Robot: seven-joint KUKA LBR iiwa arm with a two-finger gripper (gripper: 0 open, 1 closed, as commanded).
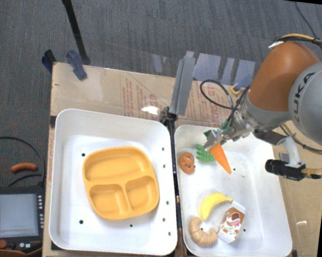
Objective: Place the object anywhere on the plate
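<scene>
The gripper (215,139) hangs over the toy carrot (218,155) in the right bin (265,227); its grip I cannot tell. The carrot should be lifted clear before crossing to the yellow plate (120,181).

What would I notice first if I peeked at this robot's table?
Probably the big yellow plate with three sections, lying in the left bin. Next, the grey and orange arm reaching in from the right, its gripper right at an orange carrot in the right bin. Nearer the front of that bin lie a banana, a croissant and a small carton.
</scene>
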